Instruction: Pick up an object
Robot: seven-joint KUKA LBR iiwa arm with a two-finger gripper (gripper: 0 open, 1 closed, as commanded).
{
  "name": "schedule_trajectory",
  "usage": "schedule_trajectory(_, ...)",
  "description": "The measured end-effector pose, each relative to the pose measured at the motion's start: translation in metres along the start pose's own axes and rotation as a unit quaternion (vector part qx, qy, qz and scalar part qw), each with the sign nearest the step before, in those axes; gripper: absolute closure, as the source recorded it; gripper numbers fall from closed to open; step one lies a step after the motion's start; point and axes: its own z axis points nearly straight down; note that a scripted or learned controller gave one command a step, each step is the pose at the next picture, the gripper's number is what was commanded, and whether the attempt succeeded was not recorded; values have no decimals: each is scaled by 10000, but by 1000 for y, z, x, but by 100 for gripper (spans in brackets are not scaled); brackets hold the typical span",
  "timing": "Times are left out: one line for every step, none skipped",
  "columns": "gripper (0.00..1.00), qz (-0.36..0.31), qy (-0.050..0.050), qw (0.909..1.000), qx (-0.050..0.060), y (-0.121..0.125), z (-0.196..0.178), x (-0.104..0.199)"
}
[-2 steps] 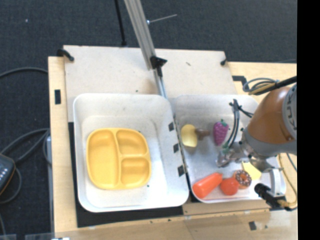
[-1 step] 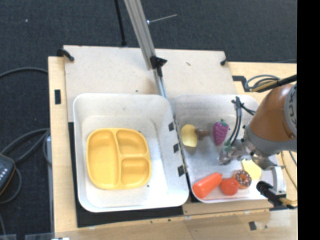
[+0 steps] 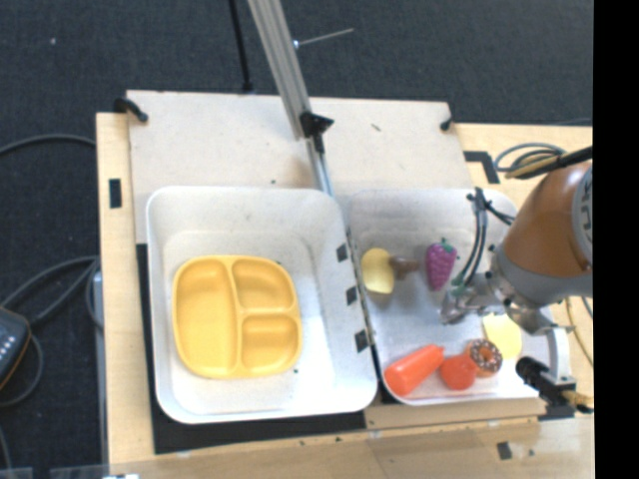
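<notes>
Mostly it's the arm [image 3: 547,236] getting in the way here. It blocks the right wall of the right bin [image 3: 419,208] and runs out of frame on the right, so its base is cut off. The gripper [image 3: 457,305] is a dark blurry lump low over that bin; no idea what the tips are doing. A pale yellow piece [image 3: 504,334] sits half under the wrist, shape unclear. The little round thing [image 3: 485,356] next to the tomato [image 3: 458,372] is too small to identify. The brown bit [image 3: 404,265] touching the lemon-ish object [image 3: 377,270] is too fuzzy to name. The metal pole [image 3: 281,53] is chopped by the top edge, and a black device [image 3: 10,347] is clipped at the left.
</notes>
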Motion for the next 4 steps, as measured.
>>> schedule_trajectory(100, 17, -17, 10000, -40, 2, -10, -1)
schedule_trajectory(100, 26, -37, 10000, -83, 4, -21, -3)
schedule_trajectory(100, 26, -58, 9999, -129, 6, -31, -4)
schedule_trajectory(100, 16, -81, 9998, -173, 8, -42, -6)
